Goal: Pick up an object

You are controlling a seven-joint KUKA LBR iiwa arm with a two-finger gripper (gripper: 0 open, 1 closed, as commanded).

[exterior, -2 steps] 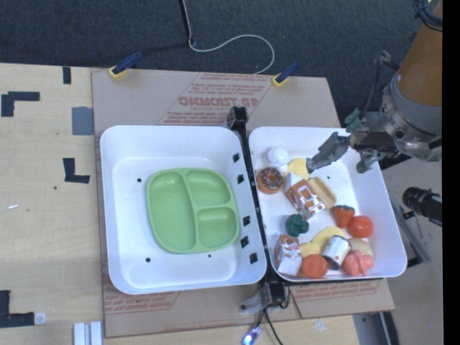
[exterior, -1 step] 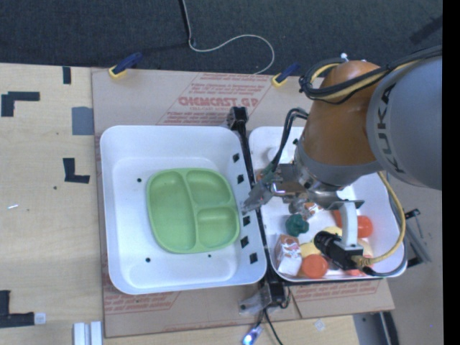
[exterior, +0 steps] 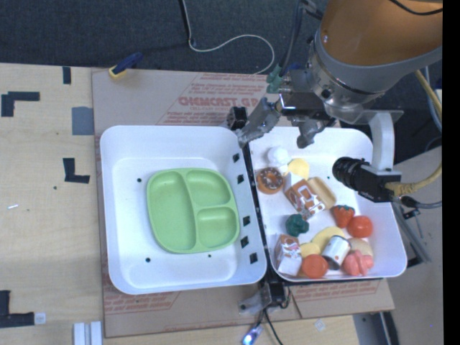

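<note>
Toy food fills the right bin [exterior: 384, 261], and I see all of it lying loose there: a chocolate doughnut [exterior: 271, 180] near the divider, a white piece [exterior: 277, 154] and a yellow piece [exterior: 298, 167] just beyond it at the far side, a waffle-like block [exterior: 305, 198] in the middle, a green lump [exterior: 296, 226] nearer me, a strawberry [exterior: 343, 215] and a tomato [exterior: 360, 226] to the right, and a crowd along the near wall that includes a small can [exterior: 335, 249], an orange ball [exterior: 313, 266] and a pink piece [exterior: 356, 264].

My gripper [exterior: 282, 126] hangs over the far left corner of this bin, above the doughnut and the white piece. From this slant I read its two fingers as spread apart, one [exterior: 255, 128] out over the divider and the other [exterior: 307, 132] over the bin. I see nothing between them.

On the left, the other bin [exterior: 115, 192] holds a green divided plate [exterior: 192, 209], lying flat near its middle. Both bins sit on a cardboard sheet [exterior: 208, 95] on the bench.
</note>
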